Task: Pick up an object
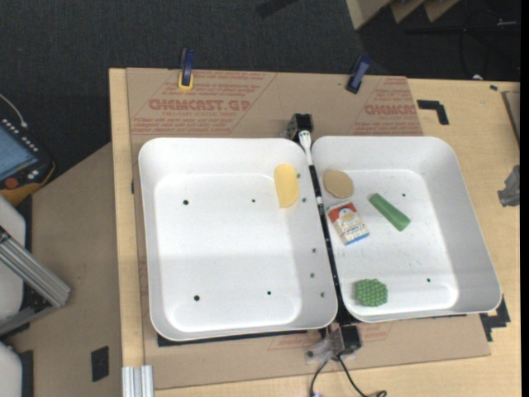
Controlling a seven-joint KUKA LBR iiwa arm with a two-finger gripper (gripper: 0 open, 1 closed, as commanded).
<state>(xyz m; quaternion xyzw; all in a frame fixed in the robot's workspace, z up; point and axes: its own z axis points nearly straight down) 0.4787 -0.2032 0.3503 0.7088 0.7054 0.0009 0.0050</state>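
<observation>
**White bins side by side on a cardboard-topped bench, five small objects inside**

Nearest the camera, a black clip (345, 337) with a trailing cable sits at the front edge where the two bins meet. The left bin (165, 288) and the right bin (471, 255) touch along their inner walls.

In the right bin, closest to the front, lies a green knobbly ball (371, 292). Further back, near the dividing wall, a small red and white packet (348, 223) lies flat. Just to its right, apart from it, a green stick (388, 212) lies at a slant. Behind the packet rests a tan round piece (337, 184), close to the inner wall.

In the left bin, a yellow oblong piece (286, 185) lies against the far right side, just across the wall from the tan piece.

At the right edge, level with these objects and outside the right bin, a grey piece of the gripper (510, 186) pokes in; whether it is released or clenched cannot be told, and it touches no object.

Beyond the bins, two blue clamps (186, 69) hold the cardboard sheet (248, 98), printed in red, at the far edge.
</observation>
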